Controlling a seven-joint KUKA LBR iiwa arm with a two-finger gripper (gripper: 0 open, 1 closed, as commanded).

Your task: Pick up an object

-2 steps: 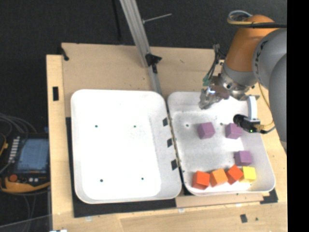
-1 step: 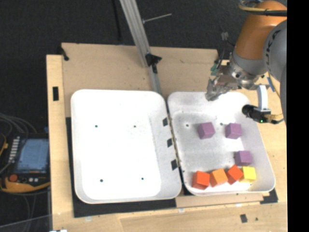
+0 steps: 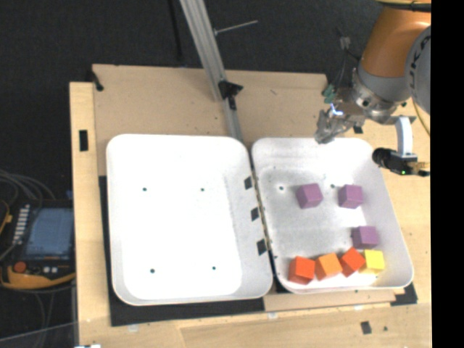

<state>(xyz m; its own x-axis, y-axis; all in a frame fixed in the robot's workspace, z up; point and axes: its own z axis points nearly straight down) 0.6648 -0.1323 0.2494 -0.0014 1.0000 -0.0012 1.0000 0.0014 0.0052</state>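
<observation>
Nearest, orange foam cubes [image 3: 328,265] and a yellow cube [image 3: 374,259] crowd the right-hand white plastic bin's [image 3: 290,154] near wall. Beyond them, three purple cubes [image 3: 309,195] lie apart, easier targets. Farthest, the metal two-finger gripper [image 3: 332,130] hangs over that bin's far rim, carrying nothing; its spread I cannot tell.

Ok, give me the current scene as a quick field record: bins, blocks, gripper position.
left bin: white, shallow
right bin: white, holds all the blocks
purple blocks: three, at
front row: orange-red block, orange block, orange-red block, yellow block, side by side along the near wall
gripper: above the right bin's far edge, nothing seen between its fingers
</observation>
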